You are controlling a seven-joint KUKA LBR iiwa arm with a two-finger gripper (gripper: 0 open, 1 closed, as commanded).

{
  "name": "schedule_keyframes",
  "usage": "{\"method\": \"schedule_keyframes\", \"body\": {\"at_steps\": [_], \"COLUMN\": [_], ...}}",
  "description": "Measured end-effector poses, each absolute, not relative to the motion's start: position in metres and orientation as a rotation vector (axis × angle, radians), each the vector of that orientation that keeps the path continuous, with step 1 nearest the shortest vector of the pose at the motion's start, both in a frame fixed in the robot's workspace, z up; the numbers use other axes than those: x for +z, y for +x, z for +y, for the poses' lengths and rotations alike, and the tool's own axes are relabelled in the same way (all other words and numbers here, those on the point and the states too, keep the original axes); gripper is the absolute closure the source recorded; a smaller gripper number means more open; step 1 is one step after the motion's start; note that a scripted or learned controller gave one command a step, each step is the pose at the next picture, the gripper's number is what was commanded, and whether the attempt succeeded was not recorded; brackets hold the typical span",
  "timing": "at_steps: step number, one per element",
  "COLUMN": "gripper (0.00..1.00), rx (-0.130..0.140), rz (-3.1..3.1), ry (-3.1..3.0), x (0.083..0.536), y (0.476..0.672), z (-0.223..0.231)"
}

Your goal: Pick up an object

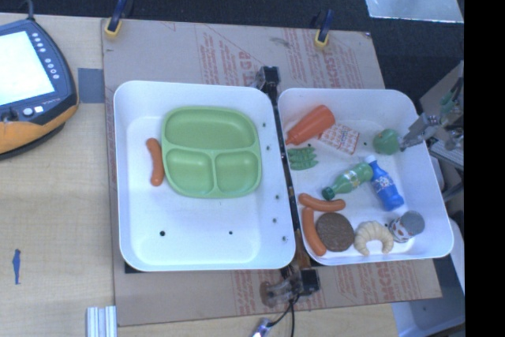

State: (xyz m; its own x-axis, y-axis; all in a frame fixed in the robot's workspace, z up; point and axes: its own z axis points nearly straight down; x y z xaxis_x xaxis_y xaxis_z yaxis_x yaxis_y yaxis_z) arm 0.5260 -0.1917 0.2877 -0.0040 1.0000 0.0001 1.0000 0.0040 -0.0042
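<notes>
Spanning the bench: two white bins side by side, left bin [126, 170] and right bin [430, 181], their inner walls touching.
Pendant: a grey and orange screen unit [31, 83] on the bench, at 9 o'clock of the left bin, well apart from it.
Tray: a green three-part tray [211, 151] lies flat in the upper middle of the left bin.
Left sausage: an orange sausage [155, 162] lies just beside the tray at its 9 o'clock.
Gripper: the gripper [412, 140] comes in over the right bin's rim at 2 o'clock; whether it is spread or pressed together cannot be told, and nothing is seen held in it.
Ball: a green ball [387, 141] lies on the bin floor at 9 o'clock of the gripper, touching it or nearly so.
Carrot: a carrot [310, 125] lies at 11 o'clock in the right bin.
Blue bottle: a blue bottle [385, 184] lies at 6 o'clock of the ball, near it.
Green bottle: a green bottle [347, 180] lies near the bin's middle, its cap close to the blue bottle.
Patty: a brown patty [335, 232] lies at 6 o'clock, between a sausage [312, 232] and a croissant [374, 237].
Wrapper: a red-printed packet [340, 138] lies between carrot and ball.
Can: a small can [406, 226] lies at 5 o'clock, beside the croissant.
</notes>
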Motion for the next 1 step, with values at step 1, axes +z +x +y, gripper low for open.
{"method": "schedule_keyframes", "body": {"at_steps": [1], "gripper": [0.00], "rx": [0.008], "rz": [-2.226], "ry": [-2.210], "x": [0.0964], "y": [0.5979], "z": [-0.2024]}}
